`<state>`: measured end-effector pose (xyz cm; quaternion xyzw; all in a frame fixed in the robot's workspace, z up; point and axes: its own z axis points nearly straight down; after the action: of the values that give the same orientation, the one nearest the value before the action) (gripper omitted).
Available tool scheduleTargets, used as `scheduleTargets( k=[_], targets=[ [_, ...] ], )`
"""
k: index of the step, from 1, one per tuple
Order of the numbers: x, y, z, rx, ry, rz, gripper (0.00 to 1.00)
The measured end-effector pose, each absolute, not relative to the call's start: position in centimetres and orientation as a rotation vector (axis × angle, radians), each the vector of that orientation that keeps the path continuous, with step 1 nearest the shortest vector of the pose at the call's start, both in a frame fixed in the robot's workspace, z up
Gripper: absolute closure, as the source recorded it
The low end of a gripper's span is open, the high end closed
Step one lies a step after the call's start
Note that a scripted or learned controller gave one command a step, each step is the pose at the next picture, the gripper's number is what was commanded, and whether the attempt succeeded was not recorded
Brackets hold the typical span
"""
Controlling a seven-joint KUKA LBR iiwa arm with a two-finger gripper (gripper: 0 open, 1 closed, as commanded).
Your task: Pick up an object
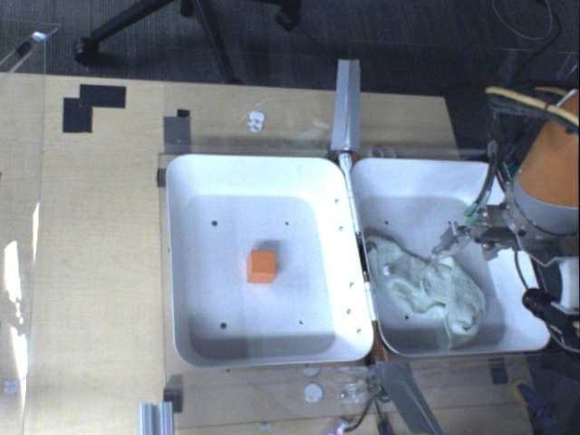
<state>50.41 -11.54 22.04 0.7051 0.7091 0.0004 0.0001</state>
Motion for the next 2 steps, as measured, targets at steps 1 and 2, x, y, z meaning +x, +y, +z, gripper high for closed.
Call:
scheduleTargets(
  k=[1, 2],
  targets=[
    [51.6, -12.6, 9.7, 2.051, 2.368, 0.009, 0.00],
    [51.7, -12.5, 10.7, 2.048, 2.370, 0.012, 1.00]
  ],
)
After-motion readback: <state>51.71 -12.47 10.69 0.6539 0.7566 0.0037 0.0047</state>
